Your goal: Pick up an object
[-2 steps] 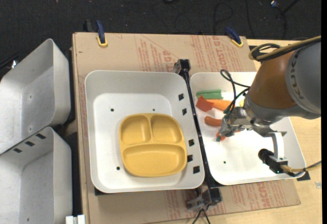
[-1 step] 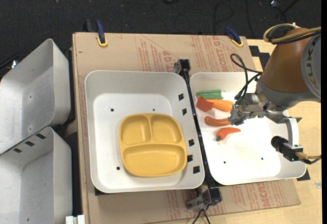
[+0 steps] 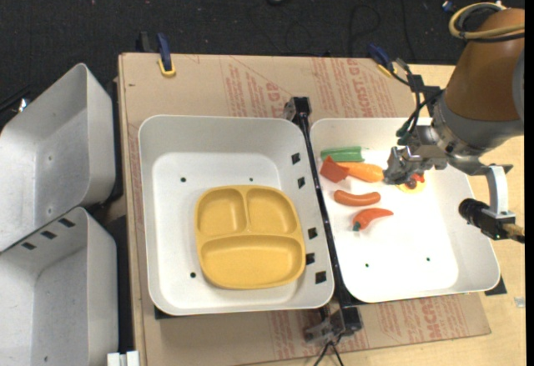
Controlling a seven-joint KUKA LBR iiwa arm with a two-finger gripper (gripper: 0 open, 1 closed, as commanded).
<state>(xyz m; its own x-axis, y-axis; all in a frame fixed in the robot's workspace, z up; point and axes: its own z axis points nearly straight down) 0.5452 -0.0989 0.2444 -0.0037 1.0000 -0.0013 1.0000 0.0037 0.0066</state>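
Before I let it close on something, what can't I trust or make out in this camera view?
- Jaws of the gripper: too small and dark in the camera view to tell open from shut.
- Yellow item: mostly hidden under the gripper; shape unclear.
- Orange carrot-like piece: its right end is hidden behind the gripper, so contact cannot be judged.
- Arm: cut off by the right edge.

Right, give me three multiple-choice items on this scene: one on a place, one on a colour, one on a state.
1. Where is the tray?
A. left bin
B. right bin
C. on the bench outside the bins

2. What colour is the tray?
A. blue
B. yellow
C. green

3. How does the tray lie?
A. flat, compartments up
B. upside down
C. on its edge

Answers:
1 A, it sits inside the left bin.
2 B, it is yellow all over.
3 A, its three compartments face the camera.
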